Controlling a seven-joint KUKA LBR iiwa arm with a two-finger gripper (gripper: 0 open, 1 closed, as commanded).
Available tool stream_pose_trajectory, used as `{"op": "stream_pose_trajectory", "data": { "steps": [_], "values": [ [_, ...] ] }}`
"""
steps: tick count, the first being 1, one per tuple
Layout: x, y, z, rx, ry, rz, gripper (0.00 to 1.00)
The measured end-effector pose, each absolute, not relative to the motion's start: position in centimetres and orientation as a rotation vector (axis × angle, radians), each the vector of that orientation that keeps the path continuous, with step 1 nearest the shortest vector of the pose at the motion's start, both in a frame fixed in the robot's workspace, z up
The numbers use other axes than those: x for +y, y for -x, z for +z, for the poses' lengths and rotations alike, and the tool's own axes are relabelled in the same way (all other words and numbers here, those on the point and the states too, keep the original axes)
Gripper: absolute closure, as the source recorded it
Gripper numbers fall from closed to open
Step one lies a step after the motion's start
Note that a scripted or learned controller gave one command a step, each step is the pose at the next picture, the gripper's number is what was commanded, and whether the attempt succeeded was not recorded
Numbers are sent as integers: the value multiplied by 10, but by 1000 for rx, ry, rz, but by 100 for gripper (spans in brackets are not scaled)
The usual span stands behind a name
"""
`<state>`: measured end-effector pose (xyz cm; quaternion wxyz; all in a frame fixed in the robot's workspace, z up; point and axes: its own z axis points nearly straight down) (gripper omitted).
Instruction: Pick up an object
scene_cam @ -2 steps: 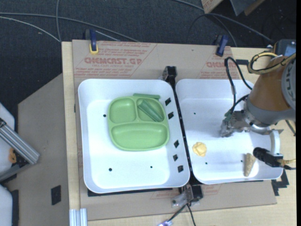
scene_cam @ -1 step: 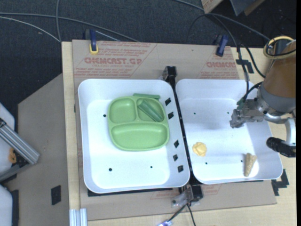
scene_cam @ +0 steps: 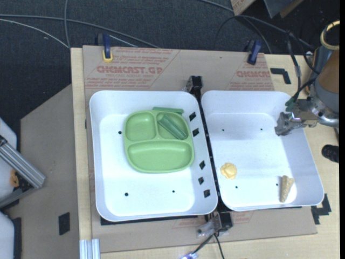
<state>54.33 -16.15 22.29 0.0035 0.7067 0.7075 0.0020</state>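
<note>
Two small objects lie in the right bin: a yellow lump near its left wall and a beige cone-shaped piece by its front right corner. A green divided plate rests in the left bin, with a green object in its upper right compartment. My gripper hangs over the right bin's right side, toward the back, well apart from both small objects. I see nothing held in it.
A black divider runs between the two bins. Blue clamps hold the brown board at its back edge. Cables trail across the dark floor behind, and a metal rail lies at the left.
</note>
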Motion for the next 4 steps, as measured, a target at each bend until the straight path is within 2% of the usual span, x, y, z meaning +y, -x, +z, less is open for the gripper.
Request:
{"op": "stream_pose_trajectory", "data": {
  "steps": [1, 3, 4],
  "values": [
    [-162, -545, 250, 2220, -2217, 4, 100],
    [-67, -575, 242, 2228, -2215, 3, 100],
    [-14, -579, 226, 2231, -2218, -1, 100]
  ]
}}
